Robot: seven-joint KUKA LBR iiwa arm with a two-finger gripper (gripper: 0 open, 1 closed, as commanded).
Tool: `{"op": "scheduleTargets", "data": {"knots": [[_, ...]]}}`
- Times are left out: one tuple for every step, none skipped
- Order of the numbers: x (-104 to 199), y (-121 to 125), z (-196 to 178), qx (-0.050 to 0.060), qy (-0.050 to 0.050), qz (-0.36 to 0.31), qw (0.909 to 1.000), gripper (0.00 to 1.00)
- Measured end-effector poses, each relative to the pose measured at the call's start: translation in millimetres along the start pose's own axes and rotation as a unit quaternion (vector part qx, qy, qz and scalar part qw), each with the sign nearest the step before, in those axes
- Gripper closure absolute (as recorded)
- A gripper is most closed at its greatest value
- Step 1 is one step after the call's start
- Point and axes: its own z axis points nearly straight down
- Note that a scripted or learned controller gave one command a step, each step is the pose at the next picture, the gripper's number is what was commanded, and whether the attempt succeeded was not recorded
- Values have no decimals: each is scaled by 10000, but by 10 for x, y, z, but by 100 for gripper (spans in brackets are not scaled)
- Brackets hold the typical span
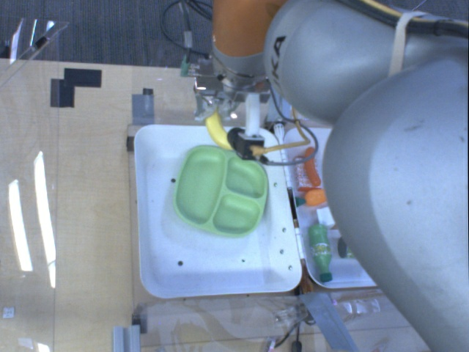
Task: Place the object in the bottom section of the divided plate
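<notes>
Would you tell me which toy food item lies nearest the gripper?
The yellow banana, at the green divided plate's top edge by the gripper; the carrot and green bottle lie in the right bin.

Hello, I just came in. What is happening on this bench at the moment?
A grey robot arm reaches in over the left white bin, where a green divided plate lies. Its gripper is at the plate's far edge, with a yellow banana right below it. The other bin holds a green bottle and orange pieces.

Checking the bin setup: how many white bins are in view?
2. The left bin holds the green plate; the right bin, largely covered by the arm, holds a green bottle. More may be hidden.
</notes>
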Motion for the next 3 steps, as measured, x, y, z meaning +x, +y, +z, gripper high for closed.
{"op": "scheduleTargets", "data": {"knots": [[-542, -252, 759, 27, -7, 37, 10000, 100], [-492, -563, 913, 32, -2, -649, 9979, 100], [84, -644, 1047, 19, 1, -802, 9968, 100]]}}
